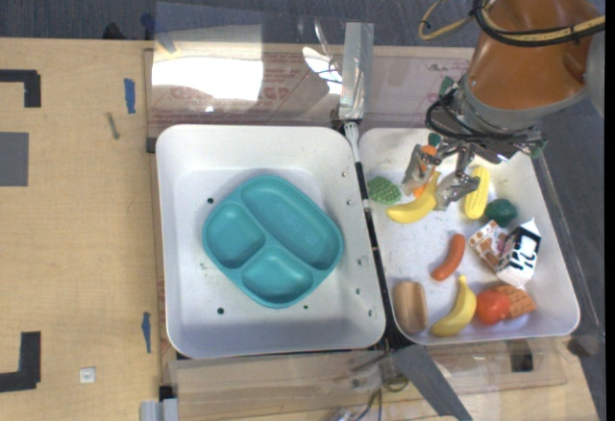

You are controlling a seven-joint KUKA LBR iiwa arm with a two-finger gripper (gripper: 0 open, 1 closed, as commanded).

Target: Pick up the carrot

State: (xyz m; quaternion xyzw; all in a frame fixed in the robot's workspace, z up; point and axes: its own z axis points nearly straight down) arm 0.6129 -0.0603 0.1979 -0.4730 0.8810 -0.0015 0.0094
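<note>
In the right bin (pixel 557 246), my gripper (pixel 441 176) hangs low over the upper left part, under the orange wrist band. Its two grey fingers (pixel 420 165) stand apart. A small orange piece that looks like the carrot (pixel 430 184) shows between them, partly hidden by the fingers. It lies against the upper end of a yellow banana (pixel 411 210). I cannot see the fingers pressing on it.
The same bin holds a green leafy piece (pixel 383 189), a yellow corn-like piece (pixel 476 199), a dark green item (pixel 500 212), a red-orange sausage (pixel 448 258), a second banana (pixel 458 310), a bread roll (pixel 410 305), a tomato (pixel 492 306) and a printed packet (pixel 504 247). A teal divided plate (pixel 273 238) lies in the left bin (pixel 183 217).
</note>
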